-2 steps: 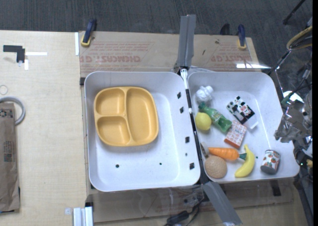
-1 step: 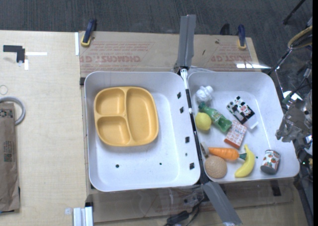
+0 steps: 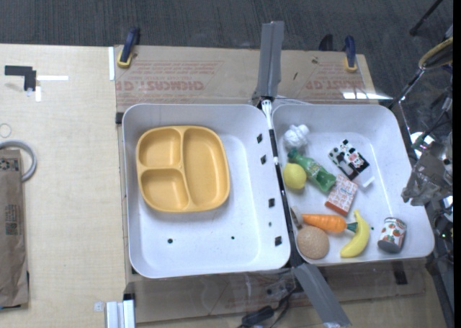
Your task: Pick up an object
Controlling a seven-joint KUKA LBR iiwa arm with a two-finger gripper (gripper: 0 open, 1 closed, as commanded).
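The right bin point(image 3: 392, 128) holds several small objects: a white crumpled item point(image 3: 296, 134), a green packet point(image 3: 314, 170), a yellow lemon point(image 3: 294, 176), a black-and-white patterned box point(image 3: 348, 159), a red-and-white carton point(image 3: 341, 195), an orange carrot point(image 3: 325, 223), a banana point(image 3: 357, 236), a round brown ball point(image 3: 312, 243) and a small can point(image 3: 391, 235). My gripper point(image 3: 423, 184) is a grey shape at the view's right edge, just outside the right bin's right wall and above the can. Nothing is seen in its grasp.
In the left bin point(image 3: 144, 247) lies a yellow divided plate point(image 3: 184, 168). A grey divider bar point(image 3: 271, 60) runs between the bins at the back. Cardboard with two blue clamps point(image 3: 130, 45) lies behind them. A brown bag point(image 3: 11, 218) sits far left.
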